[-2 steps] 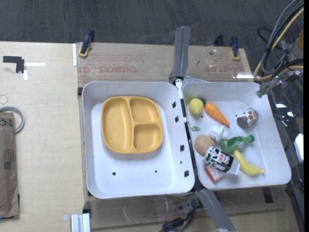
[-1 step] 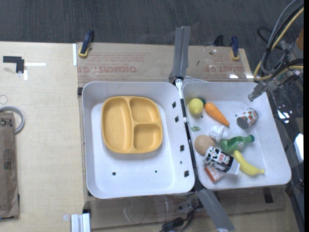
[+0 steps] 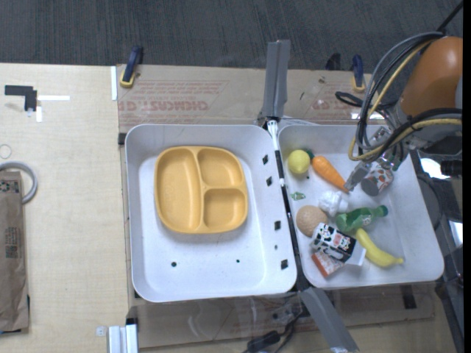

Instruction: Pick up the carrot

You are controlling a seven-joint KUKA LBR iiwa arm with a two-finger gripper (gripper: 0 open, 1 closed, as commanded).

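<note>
Just left of gripper [image 3: 362, 176] — carrot [image 3: 328, 173], lying beside lemon [image 3: 298, 161] | finger spread: cannot tell | probably a light, stiff, smooth toy — tapered, best pinched across thick middle.

Carrot [image 3: 328, 173]: orange, tapered, smooth. Lying flat on the floor of the right bin [image 3: 419, 219], in that bin's far-left part, near its far wall. Long axis runs diagonally, the thick end toward the far-left corner and the narrow tip pointing toward the bin's middle. My pincer [image 3: 358, 179] hangs just beside the narrow tip, not around it.
</note>
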